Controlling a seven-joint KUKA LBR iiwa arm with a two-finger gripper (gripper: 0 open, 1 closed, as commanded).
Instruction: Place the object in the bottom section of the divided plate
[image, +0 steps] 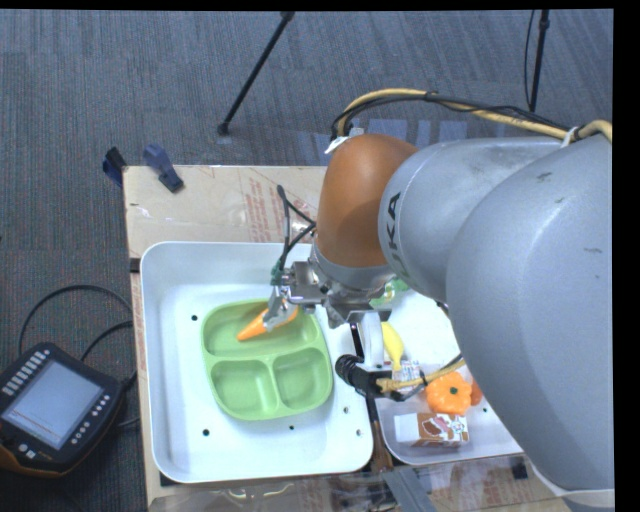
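In the left bin (170, 300): green divided plate (268, 362), three sections.
Carrot (262, 322): orange, over the plate's top section, tilted, upper end between the fingers.
Gripper (284, 303): closed on the carrot.
Right bin (440, 455): banana (392, 345), orange fruit (450, 392), small carton (442, 428).

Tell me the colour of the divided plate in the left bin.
Light green. The divided plate shows best in the camera view, lying in the white left bin.
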